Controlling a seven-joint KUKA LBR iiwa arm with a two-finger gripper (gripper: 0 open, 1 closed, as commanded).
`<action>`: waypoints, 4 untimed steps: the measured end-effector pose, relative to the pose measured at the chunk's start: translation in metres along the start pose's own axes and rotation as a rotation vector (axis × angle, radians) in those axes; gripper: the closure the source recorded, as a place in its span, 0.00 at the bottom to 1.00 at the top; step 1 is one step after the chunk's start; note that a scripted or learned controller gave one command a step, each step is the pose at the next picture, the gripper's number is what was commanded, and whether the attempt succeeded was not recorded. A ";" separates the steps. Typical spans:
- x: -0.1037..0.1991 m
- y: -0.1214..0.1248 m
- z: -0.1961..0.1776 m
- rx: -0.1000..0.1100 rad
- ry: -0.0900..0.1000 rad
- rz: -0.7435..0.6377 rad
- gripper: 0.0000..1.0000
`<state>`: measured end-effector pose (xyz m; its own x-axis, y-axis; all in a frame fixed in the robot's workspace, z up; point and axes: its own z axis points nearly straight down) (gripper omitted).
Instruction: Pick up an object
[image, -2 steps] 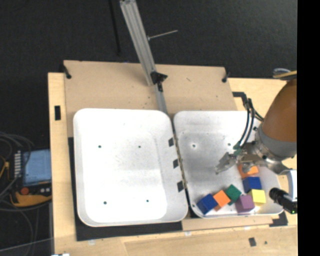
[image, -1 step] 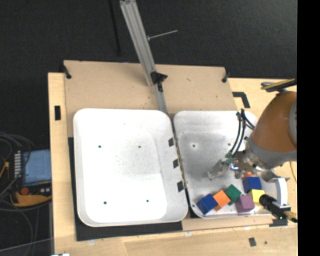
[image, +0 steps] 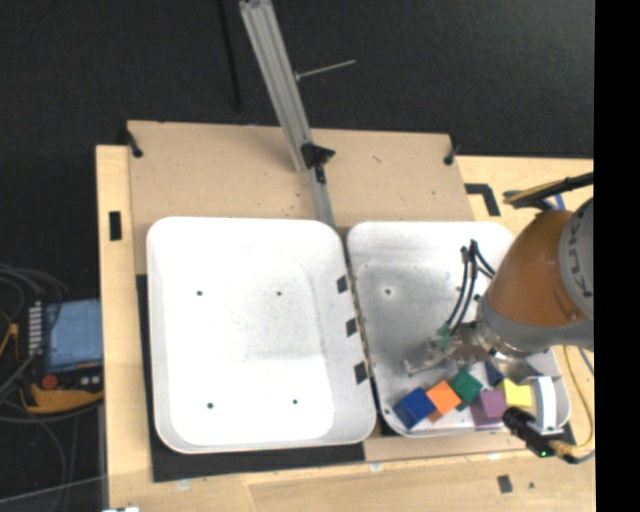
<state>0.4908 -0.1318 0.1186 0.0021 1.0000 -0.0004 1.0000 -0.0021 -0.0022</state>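
At the lower right of the frame, the grey two-finger gripper (image: 432, 357), its finger state impossible to tell, hovered in the right white bin (image: 400, 262) just above 5 small coloured plastic blocks (image: 458, 396).

Two shallow white bins are counted on the bench: a left bin (image: 250, 330) and a right bin (image: 400, 280). Five small blocks are seen (all in the right bin): one blue (image: 412, 408), one orange (image: 444, 397), one green (image: 466, 386), one purple (image: 490, 405), one yellow (image: 519, 393).
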 end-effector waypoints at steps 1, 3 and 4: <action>0.000 0.002 -0.012 -0.008 0.001 0.006 1.00; 0.002 0.009 -0.110 -0.009 -0.001 -0.007 1.00; 0.054 0.015 -0.104 -0.003 0.001 -0.009 1.00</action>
<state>0.5066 -0.0778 0.2229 -0.0072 1.0000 0.0009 1.0000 0.0072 0.0012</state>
